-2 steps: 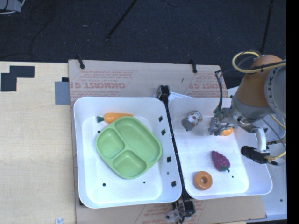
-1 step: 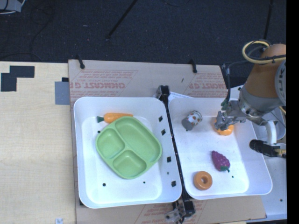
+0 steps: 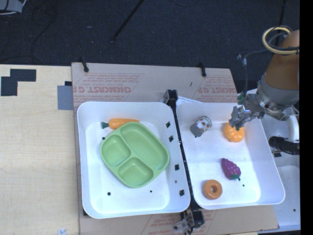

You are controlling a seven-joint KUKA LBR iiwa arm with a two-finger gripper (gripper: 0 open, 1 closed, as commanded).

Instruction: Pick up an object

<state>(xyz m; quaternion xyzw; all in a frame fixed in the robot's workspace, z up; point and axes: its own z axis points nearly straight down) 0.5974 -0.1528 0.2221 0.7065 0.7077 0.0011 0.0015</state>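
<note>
The arm [image 3: 279,75] reaches in from the right, gripper [image 3: 238,120] pointed down.

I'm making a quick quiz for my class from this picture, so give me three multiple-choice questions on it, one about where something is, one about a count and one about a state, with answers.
1. Where does the carrot lie?
A. In the left bin, beside the green plate
B. In the right bin, beside the donut
C. On the wood bench outside the bins

2. How many things lie in the right bin?
A. Two
B. Four
C. Six

3. How does the green plate look?
A. Full of food
B. Upside down
C. Face up, its three compartments bare

Answers:
1 A: the carrot touches the plate's upper edge in the left bin.
2 B: grey toy, orange fruit, grapes, donut.
3 C: three compartments show, nothing in them.
</note>
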